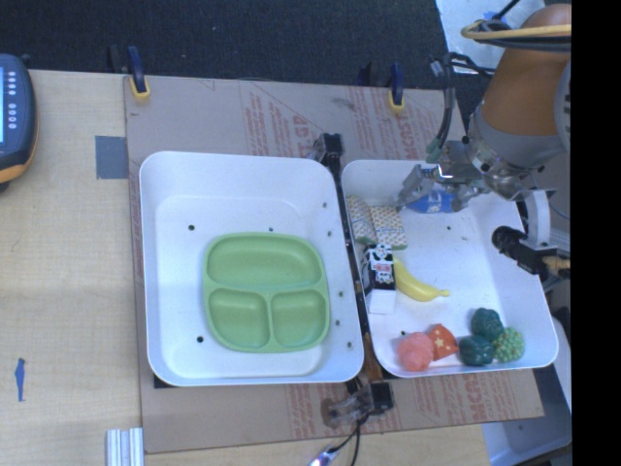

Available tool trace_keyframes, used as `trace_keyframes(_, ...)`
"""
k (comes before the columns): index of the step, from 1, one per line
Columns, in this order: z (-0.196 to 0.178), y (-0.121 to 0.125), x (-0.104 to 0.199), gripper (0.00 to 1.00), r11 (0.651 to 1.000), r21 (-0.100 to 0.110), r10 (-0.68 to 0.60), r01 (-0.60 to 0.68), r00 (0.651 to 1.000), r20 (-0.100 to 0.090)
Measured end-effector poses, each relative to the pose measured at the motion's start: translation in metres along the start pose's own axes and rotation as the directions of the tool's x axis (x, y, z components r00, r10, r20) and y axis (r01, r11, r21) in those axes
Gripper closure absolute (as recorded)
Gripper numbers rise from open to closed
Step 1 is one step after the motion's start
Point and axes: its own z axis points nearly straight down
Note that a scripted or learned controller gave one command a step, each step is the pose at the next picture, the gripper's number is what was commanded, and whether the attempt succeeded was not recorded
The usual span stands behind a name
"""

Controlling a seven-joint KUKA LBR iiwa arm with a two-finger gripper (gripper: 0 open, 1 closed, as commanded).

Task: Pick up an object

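Note:
My gripper [424,184] hangs over the far part of the right bin [505,260], reaching in from the right. A small blue object [434,203] lies right under it, touching or nearly so; I cannot tell whether it is held. Nearer in the same bin lie a yellow banana [419,285], a black-and-white carton [380,264], a patterned packet [376,223], a pink-red fruit [415,350], an orange-red piece with a star [443,340] and green broccoli-like toys [490,338].
The left bin [175,250] holds a green divided plate [267,290]. A white card [380,303] leans by the divider between the bins. A blue-and-orange device [14,115] sits at the bench's far left. Clamps [139,74] hold the cardboard's far edge.

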Motion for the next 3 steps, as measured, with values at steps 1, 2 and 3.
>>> trace_keyframes(1, 0.120, -0.066, -0.012, 0.00, 1.000, 0.011, 0.011, -0.011, 1.000, 0.001)
trace_keyframes(2, 0.070, 0.021, -0.106, 0.00, 1.000, -0.005, 0.012, -0.012, 1.000, 0.011)
trace_keyframes(3, 0.062, 0.018, -0.102, 1.00, 1.000, 0.006, 0.007, -0.007, 1.000, 0.005)
